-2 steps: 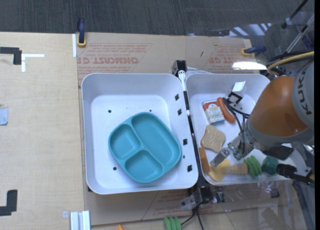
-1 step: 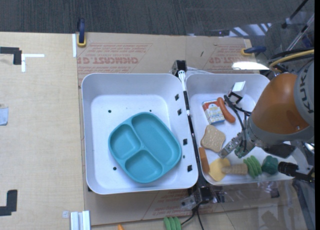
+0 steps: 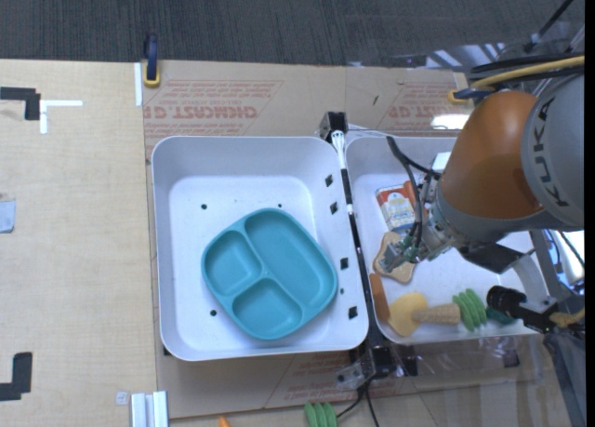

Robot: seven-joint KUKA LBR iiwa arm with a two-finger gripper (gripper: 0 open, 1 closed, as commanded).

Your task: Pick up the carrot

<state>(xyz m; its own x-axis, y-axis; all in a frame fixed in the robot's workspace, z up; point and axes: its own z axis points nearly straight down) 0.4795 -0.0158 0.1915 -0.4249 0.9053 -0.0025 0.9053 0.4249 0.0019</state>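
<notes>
– Tool [image 3: 416, 246] status? Got anything?
– Can't tell. Wrist and orange band hang right over it, so open vs shut isn't visible, and I see nothing held. It's low in the right bin [image 3: 446, 278], over a flat tan piece [image 3: 394, 265] near the bin's left wall.
– And the carrot?
– Carrot [image 3: 377, 297], I think, is the thin orange strip lying along that left wall, toward the near-left corner. It's just beside the tan piece and touching or nearly touching a yellow toy [image 3: 409, 312]. Apart from the tool, not under it.
– So what goes wrong from here?
– Main risk: closing where it is now prob. grabs the tan piece, not the carrot. 2nd: the carrot hugs the wall, so there's little room on the wall side; the tool could hit the rim or just push it along. 3rd: the yellow toy crowds its near end, so a double pick or a knock is likely.
– Other stuff?
– Packet [image 3: 397, 206] farther back, green item [image 3: 469, 309] along the near edge; both well clear. Left bin [image 3: 186, 183] has the teal plate [image 3: 270, 272], no issue.
</notes>
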